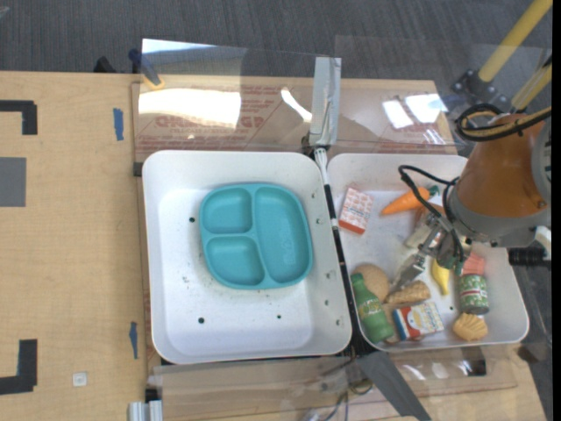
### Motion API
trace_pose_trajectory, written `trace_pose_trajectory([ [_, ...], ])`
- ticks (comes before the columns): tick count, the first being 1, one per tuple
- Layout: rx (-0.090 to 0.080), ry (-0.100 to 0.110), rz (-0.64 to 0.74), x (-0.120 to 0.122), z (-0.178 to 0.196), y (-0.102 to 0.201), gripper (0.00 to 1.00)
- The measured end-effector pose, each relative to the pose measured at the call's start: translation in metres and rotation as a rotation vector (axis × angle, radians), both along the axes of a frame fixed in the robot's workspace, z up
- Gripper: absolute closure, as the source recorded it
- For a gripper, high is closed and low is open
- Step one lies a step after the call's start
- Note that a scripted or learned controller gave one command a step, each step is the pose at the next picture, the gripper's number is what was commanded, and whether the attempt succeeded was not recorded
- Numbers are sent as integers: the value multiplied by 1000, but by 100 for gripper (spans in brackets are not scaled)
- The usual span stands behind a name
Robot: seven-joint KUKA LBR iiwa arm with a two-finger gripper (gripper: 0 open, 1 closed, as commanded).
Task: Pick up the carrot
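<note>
Gripper (410, 274): hovered low in right bin (517, 323), finger state could not be told.
Carrot (403, 203): lay apart, behind the gripper.

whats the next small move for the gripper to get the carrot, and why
Probably shift the gripper toward the far side of the right bin. It hangs low over the bread-like pieces near the bin's middle, while the carrot lies apart from it, toward the far wall beside the small red-and-white box.
</note>
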State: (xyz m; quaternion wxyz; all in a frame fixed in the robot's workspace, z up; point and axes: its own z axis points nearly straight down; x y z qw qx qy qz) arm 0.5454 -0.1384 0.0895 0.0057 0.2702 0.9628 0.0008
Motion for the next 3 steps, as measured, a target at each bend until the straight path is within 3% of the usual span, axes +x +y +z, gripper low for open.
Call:
trace_pose_trajectory([
  [1, 0, 2, -39, 72, -2, -40, 0],
  [2, -5, 41, 326, 104, -1, -30, 0],
  [3, 16, 57, 3, 105, -1, -26, 0],
])
